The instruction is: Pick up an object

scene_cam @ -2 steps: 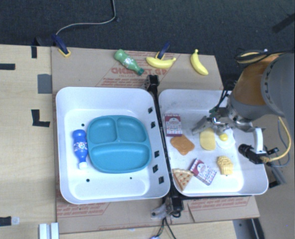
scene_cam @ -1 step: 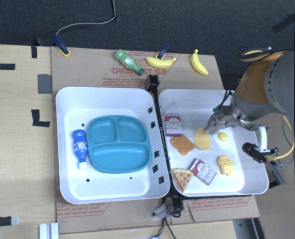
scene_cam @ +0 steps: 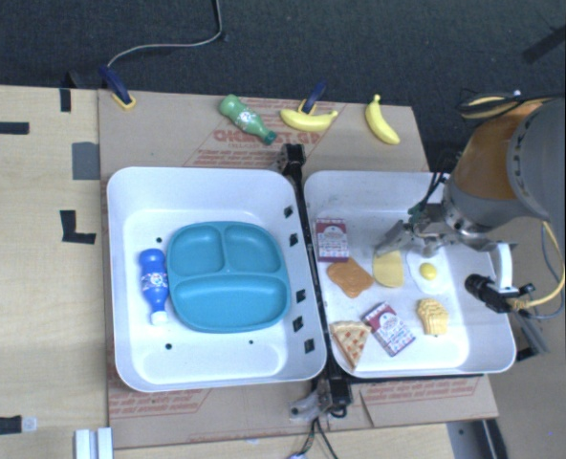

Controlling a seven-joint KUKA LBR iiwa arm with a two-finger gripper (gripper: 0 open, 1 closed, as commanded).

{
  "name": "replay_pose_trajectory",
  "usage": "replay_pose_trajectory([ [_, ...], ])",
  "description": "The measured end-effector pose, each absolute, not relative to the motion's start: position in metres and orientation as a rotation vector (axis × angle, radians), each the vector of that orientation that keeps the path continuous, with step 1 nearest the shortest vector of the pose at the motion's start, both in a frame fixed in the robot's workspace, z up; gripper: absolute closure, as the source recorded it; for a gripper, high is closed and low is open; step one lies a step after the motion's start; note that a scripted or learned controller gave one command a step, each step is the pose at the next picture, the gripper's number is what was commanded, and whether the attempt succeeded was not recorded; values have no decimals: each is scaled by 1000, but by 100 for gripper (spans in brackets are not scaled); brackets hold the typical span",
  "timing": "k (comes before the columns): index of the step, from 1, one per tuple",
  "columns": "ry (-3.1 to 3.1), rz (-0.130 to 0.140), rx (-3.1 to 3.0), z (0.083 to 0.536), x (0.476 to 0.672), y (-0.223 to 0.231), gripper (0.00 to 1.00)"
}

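Note:
My gripper (scene_cam: 409, 246) hangs over the right bin (scene_cam: 484, 352), in its upper right part, and looks open with nothing between its fingers. Just below it lie a pale yellow wedge (scene_cam: 390, 270) and a small fried egg (scene_cam: 427, 273). One fingertip (scene_cam: 385, 249) is close above the wedge. Further left lie a red-and-white carton (scene_cam: 332, 238) and a brown toast slice (scene_cam: 350, 276). Towards the front edge are a yellow fries piece (scene_cam: 432, 316), a second red carton (scene_cam: 389, 329) and a pizza slice (scene_cam: 349, 340).
The left bin (scene_cam: 130, 199) holds a blue divided plate (scene_cam: 228, 275) and a blue bottle (scene_cam: 153, 283). Behind the bins, on the cardboard, lie a green bottle (scene_cam: 248, 119) and two bananas (scene_cam: 308, 119) (scene_cam: 381, 121). The arm's black attachment (scene_cam: 489, 293) overhangs the right bin's right wall.

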State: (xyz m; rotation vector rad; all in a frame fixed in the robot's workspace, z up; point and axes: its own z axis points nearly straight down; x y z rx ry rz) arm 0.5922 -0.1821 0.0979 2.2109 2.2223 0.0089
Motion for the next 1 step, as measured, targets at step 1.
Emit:
replay_pose_trajectory([
  [1,2214,-1,2218,89,581,-131,0],
])
